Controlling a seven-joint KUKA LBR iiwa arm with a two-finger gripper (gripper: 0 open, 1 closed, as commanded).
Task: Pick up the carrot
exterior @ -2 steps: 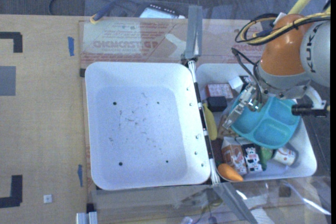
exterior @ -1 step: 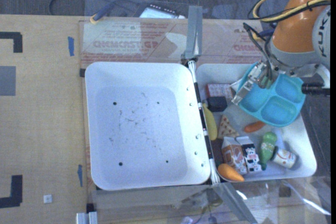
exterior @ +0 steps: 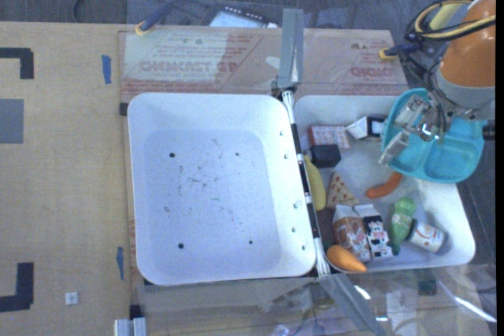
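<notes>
Mara: Nearest of all is the carrot (exterior: 346, 257), a small orange wedge lying flat at the near rim of the right bin (exterior: 466, 241), in its near left corner.

Tom: Is anything touching it?

Mara: Two little printed cartons (exterior: 363, 234) lie just behind it, and the closer one seems to touch it, though the view is too coarse there to be sure. Beyond them a pizza slice (exterior: 340, 190) lies flat, and a banana (exterior: 316, 183) runs along the left wall of the bin.

Tom: There is another orange thing.

Mara: Yes, a reddish-orange curved piece (exterior: 384, 186) further back, well apart from the carrot. Right of the cartons stands a green bottle (exterior: 402, 218), with a tipped cup (exterior: 428, 236) beside it. At the back are a dark box (exterior: 324, 156) and a pink packet (exterior: 329, 137).

Tom: And the arm?

Mara: It reaches in from the right, its orange band (exterior: 468, 63) above the wrist. The gripper (exterior: 403, 139) hangs over the far right part of that bin, at the left edge of a blue divided dish (exterior: 453, 160), far from the carrot.

Tom: Spread or closed?

Mara: I cannot tell; the metal parts blur against the blue dish. Nothing of the carrot is in it.

Tom: The left bin (exterior: 157, 122)?

Mara: White, speckled with small dark crumbs (exterior: 201, 181).
</notes>
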